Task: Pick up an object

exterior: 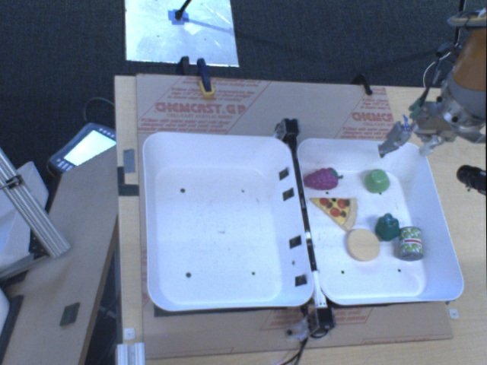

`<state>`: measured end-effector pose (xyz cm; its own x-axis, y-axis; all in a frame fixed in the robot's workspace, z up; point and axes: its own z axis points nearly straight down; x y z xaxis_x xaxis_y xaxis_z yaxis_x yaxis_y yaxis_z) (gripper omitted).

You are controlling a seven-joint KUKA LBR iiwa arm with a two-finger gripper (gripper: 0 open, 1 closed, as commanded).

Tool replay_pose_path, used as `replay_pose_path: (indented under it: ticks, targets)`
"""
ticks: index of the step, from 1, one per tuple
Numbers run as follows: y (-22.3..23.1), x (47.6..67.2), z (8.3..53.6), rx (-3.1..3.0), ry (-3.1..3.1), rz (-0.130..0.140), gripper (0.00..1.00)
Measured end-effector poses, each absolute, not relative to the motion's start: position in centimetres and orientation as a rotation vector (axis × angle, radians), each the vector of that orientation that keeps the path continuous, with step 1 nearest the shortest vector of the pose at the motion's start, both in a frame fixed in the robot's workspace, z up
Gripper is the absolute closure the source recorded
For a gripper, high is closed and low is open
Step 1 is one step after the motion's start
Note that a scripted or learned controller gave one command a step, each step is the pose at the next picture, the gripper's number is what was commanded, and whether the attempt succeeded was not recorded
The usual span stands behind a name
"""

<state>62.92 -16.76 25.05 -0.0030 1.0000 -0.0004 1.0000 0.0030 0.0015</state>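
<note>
The right bin [437,276] holds several small toys: a purple grape bunch [322,179], a green apple [376,180], a pizza slice [337,209], a tan round disc [363,245], a dark green pepper [387,226] and a small can [411,243]. My gripper [412,138] hangs above the bin's far right rim, up and to the right of the green apple. Its two fingers are spread apart with nothing between them.
The left bin [152,226] lies beside the right one, with a black divider clip row [297,196] between them. A shiny metal sheet [181,21] lies at the back. A tablet [84,147] and a metal rail [30,211] sit at the left.
</note>
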Motion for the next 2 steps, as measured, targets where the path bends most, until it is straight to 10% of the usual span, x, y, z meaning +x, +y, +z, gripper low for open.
replay_pose_path:
  ticks: [1,2]
  targets:
    - [-15.7,65.4,11.9,2.214,2.229,-0.002,0.0]
    - [-13.1,64.3,10.9,2.22,2.219,0.002,0.0]
